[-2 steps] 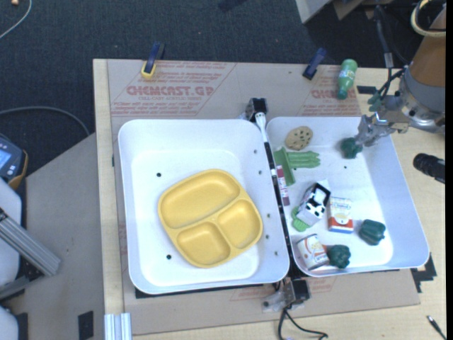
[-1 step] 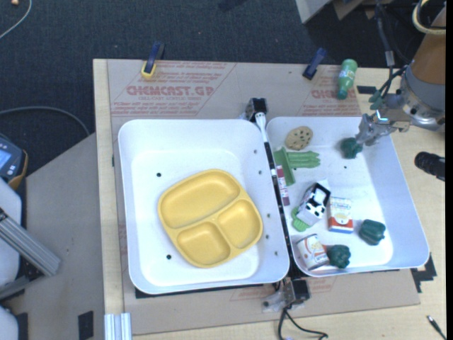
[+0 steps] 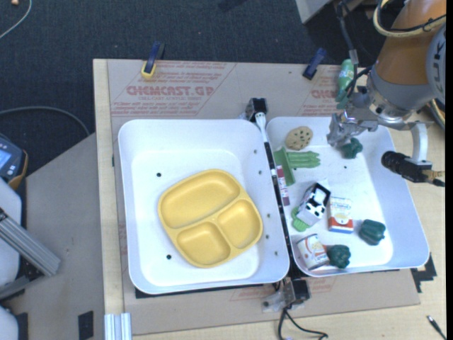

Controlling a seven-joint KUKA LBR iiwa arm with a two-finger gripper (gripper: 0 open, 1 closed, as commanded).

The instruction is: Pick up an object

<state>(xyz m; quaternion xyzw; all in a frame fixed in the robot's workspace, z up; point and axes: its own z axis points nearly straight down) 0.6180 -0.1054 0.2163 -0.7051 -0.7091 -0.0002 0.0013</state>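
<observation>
Gripper [image 3: 345,134] sat low over the far end of the right bin [image 3: 407,211], directly above a small dark green toy [image 3: 350,147] — whether it was closed on the toy, cannot tell from this angle. Judged step: securing that toy before lifting. To do it well, centre on the piece, close squarely, then rise straight up, keeping clear of the cookie [image 3: 299,137] and green strip [image 3: 301,160] nearby. Left bin [image 3: 134,190] held a yellow divided tray [image 3: 209,217]. Both bins rested on a cardboard sheet [image 3: 191,91] — dark carpet beyond.
</observation>
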